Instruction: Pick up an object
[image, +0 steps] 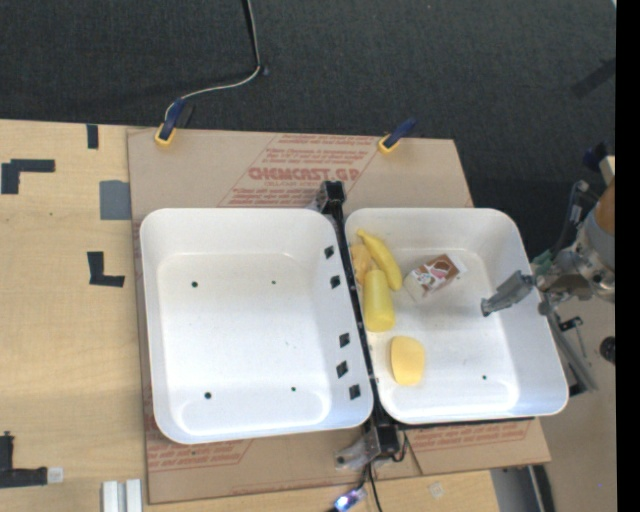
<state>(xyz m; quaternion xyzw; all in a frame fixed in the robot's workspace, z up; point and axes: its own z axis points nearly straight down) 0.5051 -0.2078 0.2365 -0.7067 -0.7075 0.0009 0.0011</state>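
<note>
Right bin (500, 395): yellow banana (380, 258), yellow cylinder (378, 301), yellow lump (407, 360), small brown-white packet (433, 274). Gripper (497, 297) at bin's right edge, grip state unclear, nothing visibly held.

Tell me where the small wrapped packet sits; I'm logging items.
The packet lies in the right bin, toward its back, just right of the banana.

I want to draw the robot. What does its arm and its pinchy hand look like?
At the right edge, the arm looks like a clump of grey and pale metal parts, with thin dark cables hanging beside it and a small green spot. A bit of orange shows near the top. The gripper is a slim dark grey piece sticking out over the right bin.
</note>
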